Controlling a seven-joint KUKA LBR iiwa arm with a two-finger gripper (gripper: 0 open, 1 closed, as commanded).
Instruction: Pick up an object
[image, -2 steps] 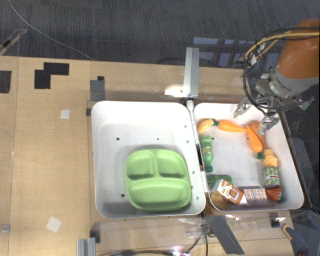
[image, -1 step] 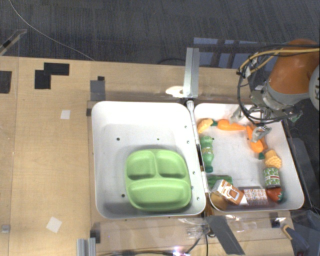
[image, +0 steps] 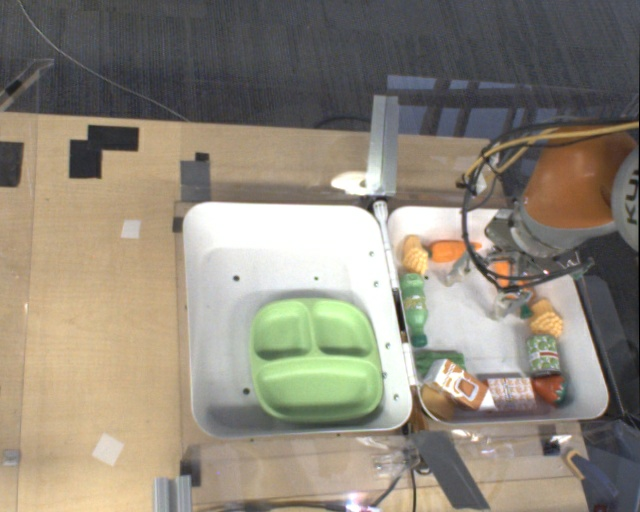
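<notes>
My gripper (image: 512, 296) hangs over the right bin (image: 470, 330), in its upper right part, under the grey wrist and the orange band (image: 568, 186). Cables wrap around it and hide its tips. Just below and right of it lies a yellow corn-like piece (image: 546, 320). An orange piece (image: 447, 250) lies to its left, beside another yellow piece (image: 415, 256). A green bottle (image: 413, 302) rests along the bin's left wall. A green can (image: 542, 352) stands below the gripper.
The left bin (image: 220, 250) holds a green divided plate (image: 315, 358). Along the right bin's front edge lie an orange-and-white carton (image: 459, 384), a wrapped bar (image: 510, 391), a red item (image: 551, 388) and a dark green item (image: 440, 360).
</notes>
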